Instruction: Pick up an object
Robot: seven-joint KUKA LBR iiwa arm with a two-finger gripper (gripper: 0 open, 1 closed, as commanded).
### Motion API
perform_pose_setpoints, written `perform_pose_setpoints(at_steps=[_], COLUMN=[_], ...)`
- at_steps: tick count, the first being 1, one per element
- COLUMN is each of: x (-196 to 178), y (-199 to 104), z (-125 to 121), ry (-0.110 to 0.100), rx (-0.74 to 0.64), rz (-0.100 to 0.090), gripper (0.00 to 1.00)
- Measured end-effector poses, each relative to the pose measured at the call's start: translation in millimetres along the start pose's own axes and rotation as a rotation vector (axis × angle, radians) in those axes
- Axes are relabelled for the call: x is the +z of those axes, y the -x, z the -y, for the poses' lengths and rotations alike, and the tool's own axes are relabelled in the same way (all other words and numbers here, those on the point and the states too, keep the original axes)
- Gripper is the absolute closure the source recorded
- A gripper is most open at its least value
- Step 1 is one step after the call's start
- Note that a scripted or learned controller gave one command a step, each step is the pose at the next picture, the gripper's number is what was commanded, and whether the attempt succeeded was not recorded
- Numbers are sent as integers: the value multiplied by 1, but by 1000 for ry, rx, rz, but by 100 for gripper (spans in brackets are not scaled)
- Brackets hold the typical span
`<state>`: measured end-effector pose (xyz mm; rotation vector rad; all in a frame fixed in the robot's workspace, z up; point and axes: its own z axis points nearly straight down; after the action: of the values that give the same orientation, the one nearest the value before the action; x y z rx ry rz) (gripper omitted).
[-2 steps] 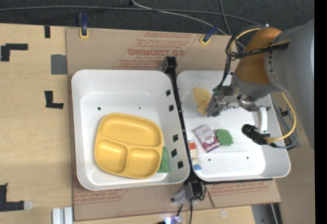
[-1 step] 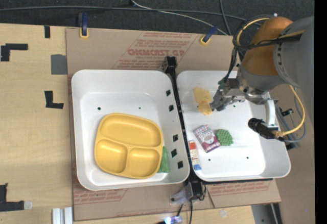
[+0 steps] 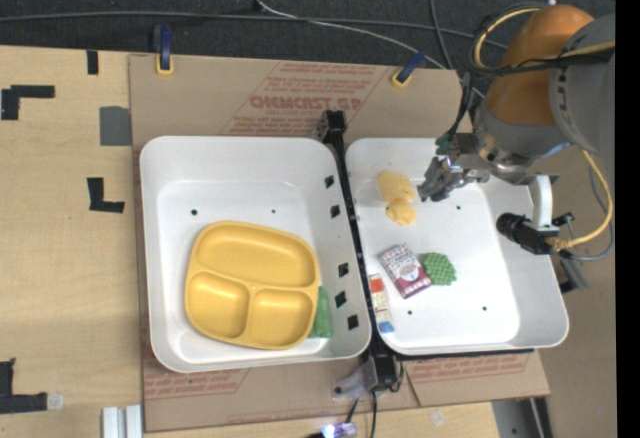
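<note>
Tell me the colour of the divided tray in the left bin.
Yellow: the divided tray shows clearly in the camera view.

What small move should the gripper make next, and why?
Probably shift slightly left and descend onto the yellow object. The gripper hangs over the right bin, just right of that object, with nothing visible between its fingers.
</note>
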<state>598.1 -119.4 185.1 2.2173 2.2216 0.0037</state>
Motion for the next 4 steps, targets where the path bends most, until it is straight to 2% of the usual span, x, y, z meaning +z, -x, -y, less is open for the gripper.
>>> perform_pose_setpoints(at_steps=[1,2,3,4], x=[-21,-17,-28,-20], y=[0,-45,-107,-164], z=[-1,7,9,16], ry=[-3,-5,-5,-6], rx=[1,-3,-6,-4], rz=[0,-1,-2,-1], gripper=[100,100,100,100])
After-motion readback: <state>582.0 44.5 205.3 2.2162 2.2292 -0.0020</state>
